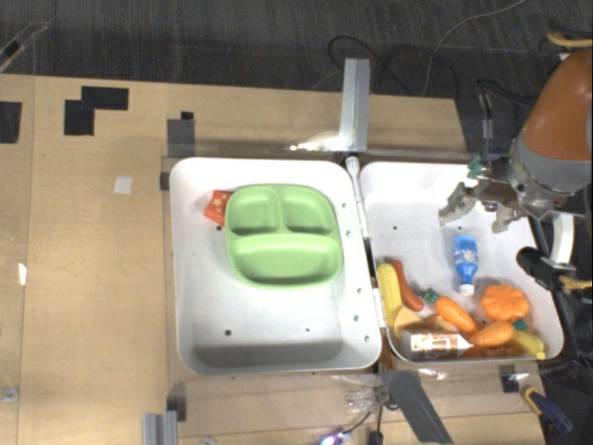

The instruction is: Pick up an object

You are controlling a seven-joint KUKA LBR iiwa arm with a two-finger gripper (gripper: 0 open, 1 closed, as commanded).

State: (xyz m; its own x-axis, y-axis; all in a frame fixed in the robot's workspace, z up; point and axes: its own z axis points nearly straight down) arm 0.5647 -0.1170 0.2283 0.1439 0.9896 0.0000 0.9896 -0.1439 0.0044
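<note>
In the left bin (199, 332) I see a green tray (281, 234) with a red packet (217, 208) touching its left edge. In the right bin (408, 188) the toys lie near the front: corn (389, 287), carrot (454, 313), pumpkin (505, 301). A blue bottle (465, 262) stands behind them. My gripper (480, 208) hangs above this bottle, spread open and holding nothing.
</note>
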